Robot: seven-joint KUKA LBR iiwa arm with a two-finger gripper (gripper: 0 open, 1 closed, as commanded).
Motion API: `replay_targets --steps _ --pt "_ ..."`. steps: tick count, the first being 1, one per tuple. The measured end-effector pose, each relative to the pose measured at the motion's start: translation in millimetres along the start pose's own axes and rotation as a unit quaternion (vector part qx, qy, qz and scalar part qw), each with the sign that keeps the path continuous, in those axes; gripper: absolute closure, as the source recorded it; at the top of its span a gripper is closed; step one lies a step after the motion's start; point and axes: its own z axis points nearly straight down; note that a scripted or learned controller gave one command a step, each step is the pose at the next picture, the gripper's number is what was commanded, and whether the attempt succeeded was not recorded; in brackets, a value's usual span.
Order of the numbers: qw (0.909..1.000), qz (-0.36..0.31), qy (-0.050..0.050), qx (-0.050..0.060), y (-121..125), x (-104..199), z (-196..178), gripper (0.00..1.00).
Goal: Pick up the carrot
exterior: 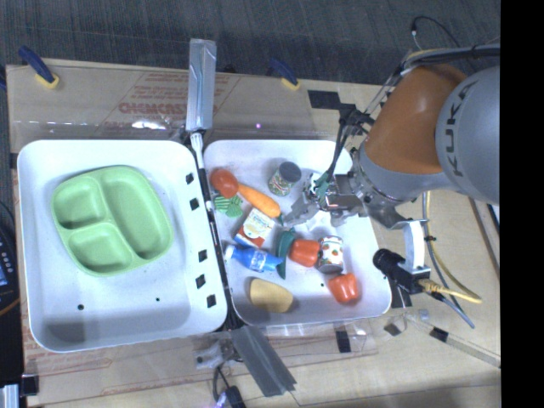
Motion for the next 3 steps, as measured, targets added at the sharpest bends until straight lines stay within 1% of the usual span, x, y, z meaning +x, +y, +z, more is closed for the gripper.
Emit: replay_targets --steps 1,2,3 --pt "0.9997 -0.024 -0.001 0.000 64 -17 53 0.00" --pt "0.9999 0.014 -0.001 -0.003 105 21 147 0.00" --pt "0.9999 0.016 0.000 0.000 39 25 149 0.00"
